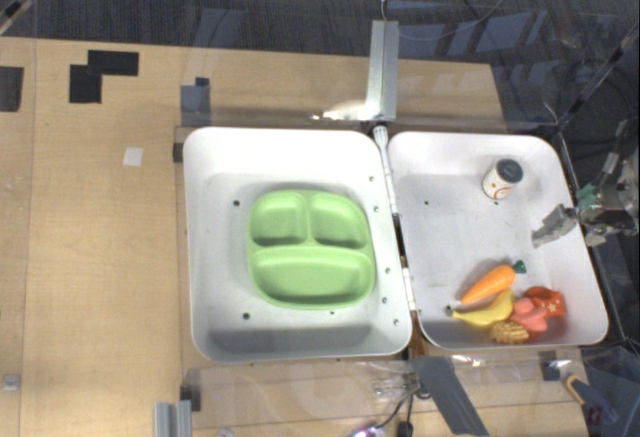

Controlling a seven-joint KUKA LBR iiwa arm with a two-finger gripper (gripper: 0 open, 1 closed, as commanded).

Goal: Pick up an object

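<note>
Bins sit side by side on the wooden surface (90, 255), their inner rims touching along a central seam. The left bin (215, 225) is white, shallow, with rounded corners, and holds a pale green sectioned tray (310, 247) lying flat near its middle; bare white floor rings the tray on all sides. The right bin (440, 225) has most of its floor open: the upper left and centre are bare, and its things crowd two spots.

Near the lower right corner lies a cluster of toy food. The carrot (490, 281), smooth orange with a green tip, has its long axis on a slant, green end up and to the right, narrow end down and to the left. Just below it, touching, is a yellow banana (482, 313), curved, lying roughly crosswise. Beside these sit a red lumpy piece (543, 309) and a small tan waffle-textured piece (509, 332), close to the bin's front wall. Well apart, near the upper right, is a small white round object with a dark cap (503, 177).

The jaws (553, 223) hang at the right bin's right edge, above the cluster and apart from it; whether they stand apart or together I cannot tell
</note>
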